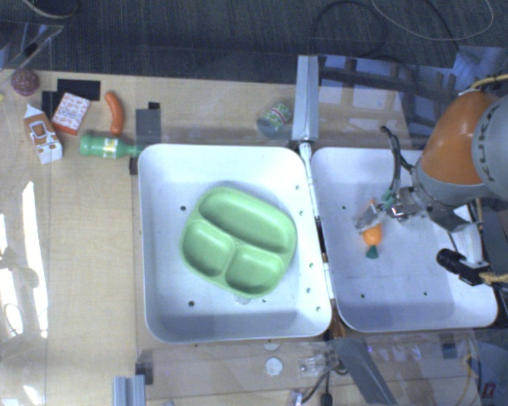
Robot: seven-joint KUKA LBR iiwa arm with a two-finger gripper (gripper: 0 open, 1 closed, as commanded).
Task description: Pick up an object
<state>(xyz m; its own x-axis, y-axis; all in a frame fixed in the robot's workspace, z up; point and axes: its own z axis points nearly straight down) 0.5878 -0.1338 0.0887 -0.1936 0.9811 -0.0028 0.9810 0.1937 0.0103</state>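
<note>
Grey claw [375, 217] hangs low in the right bin [406, 299], towards its left-centre; you can't tell from this angle whether it's spread or closed, so don't assume a grip; nothing visibly pinched.

Target candidate: small orange toy [372, 236] with a green tip, carrot-like; it lies on the right bin floor just beside the claw, on the side nearer the camera, touching or almost touching it; can't say which. Long axis looks roughly near-to-far in the view, orange end towards the claw, green end pointing away; it's tiny in frame, so treat that axis as a guess.

That offset is what the next move turns on, in my read: the toy sits off the claw's tip rather than squarely under it; you'd want a short shift towards the camera side and a closing line across the toy's short width, not along its length; close as-is and it likely skids out.

Further out: left bin [165, 227] holds a green divided plate [237, 239], well apart from the claw and a poor pick for two narrow tips. Beyond the bins, on the bench: green bottle [106, 147], orange sausage-shaped toy [113, 112], small cartons [42, 135]; all out of play.

Task progress: pick not yet made, judging by the toy flat on the floor.
</note>
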